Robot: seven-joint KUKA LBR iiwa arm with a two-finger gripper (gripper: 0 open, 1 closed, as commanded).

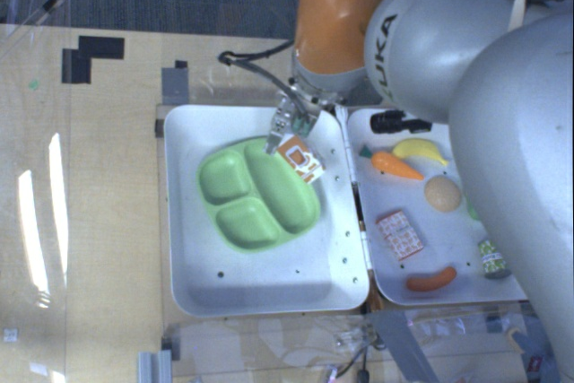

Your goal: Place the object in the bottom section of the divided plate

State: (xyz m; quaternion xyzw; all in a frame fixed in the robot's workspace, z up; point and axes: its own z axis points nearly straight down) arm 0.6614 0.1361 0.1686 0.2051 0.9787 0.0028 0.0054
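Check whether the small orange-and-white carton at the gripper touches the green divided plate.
Cannot tell. In the camera view the small orange-and-white carton overlaps the upper right rim of the green divided plate, below the gripper, but no contact or gap shows.

The scene is evenly and brightly lit from above; the left white bin (260,282) reads clean and nearly shadowless, with only a soft grey shade along its inner walls; left of that bin, long white streaks of glare lie on the pale bench (81,220), as if on a clear sheet over it; right of the bin, the arm (502,103) looms large and soft, out of focus, with a dull sheen on its grey shell; above the bin, the dark floor is grainy; focus is moderate, and small details stay slightly blurred.
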